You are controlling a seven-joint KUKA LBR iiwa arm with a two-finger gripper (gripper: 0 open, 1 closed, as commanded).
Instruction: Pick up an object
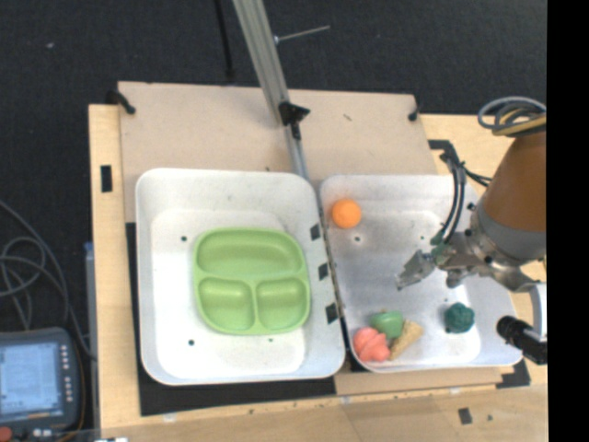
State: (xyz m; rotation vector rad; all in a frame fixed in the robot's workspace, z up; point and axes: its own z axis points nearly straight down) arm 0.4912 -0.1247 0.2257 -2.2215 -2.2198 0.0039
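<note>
The tool (pixel 416 268) hangs over the middle of the right bin (pixel 386 191), its tip pointing toward the left of the view, and nothing is seen between its fingers; whether they are spread or closed I cannot tell. To pick well, it is probably best to choose a lone item: the orange ball (pixel 346 214) near the bin's far left corner or the dark green object (pixel 459 318) near the right wall stands apart from the rest, while the pink object (pixel 371 343), the light green object (pixel 388 322) and the tan piece (pixel 407 337) crowd together against the near wall, where a descent could strike a neighbour. The left bin (pixel 166 201) holds a green divided tray (pixel 250 280) with three compartments, all bare.
</note>
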